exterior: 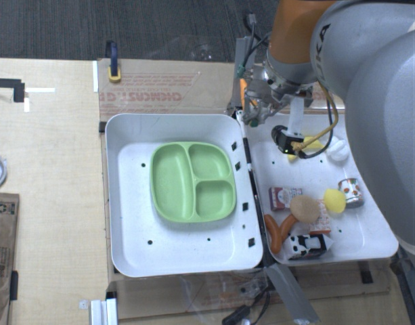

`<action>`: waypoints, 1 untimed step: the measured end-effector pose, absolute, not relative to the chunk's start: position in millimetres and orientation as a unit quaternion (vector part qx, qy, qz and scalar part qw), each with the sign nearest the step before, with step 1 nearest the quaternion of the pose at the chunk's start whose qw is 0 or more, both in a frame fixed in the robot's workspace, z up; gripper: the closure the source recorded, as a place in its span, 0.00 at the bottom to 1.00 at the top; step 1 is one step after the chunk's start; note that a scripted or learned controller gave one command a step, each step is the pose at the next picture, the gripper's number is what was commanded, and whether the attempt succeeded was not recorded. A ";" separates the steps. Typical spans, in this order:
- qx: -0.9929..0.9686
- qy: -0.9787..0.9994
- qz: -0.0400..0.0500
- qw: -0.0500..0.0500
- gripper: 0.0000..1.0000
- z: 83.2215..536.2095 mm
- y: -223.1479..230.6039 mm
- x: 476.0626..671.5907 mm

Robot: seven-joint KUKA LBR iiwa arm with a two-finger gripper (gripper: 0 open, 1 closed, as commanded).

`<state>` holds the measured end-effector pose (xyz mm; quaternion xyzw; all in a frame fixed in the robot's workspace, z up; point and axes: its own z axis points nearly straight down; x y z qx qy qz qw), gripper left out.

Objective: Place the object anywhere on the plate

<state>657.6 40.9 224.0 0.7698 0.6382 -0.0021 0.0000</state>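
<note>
Green plate (170, 181), yellow lemon (334, 201), white left bin (129, 229)

The pale green plate (193, 181) (divided into three compartments, one long and two smaller) lies flat in the middle of the left white bin (126, 249), clear of its walls.

left bin (116, 181): green divided plate (192, 181) at centre | right bin (369, 237): yellow lemon (334, 201) touching small can (352, 191), tan round thing (304, 208), orange stick (280, 227), black-and-white toy (307, 246) | pincer (251, 114) above right bin's far left corner
</note>
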 end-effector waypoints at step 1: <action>0.711 0.703 -0.002 -0.001 1.00 189.9 92.0 609.6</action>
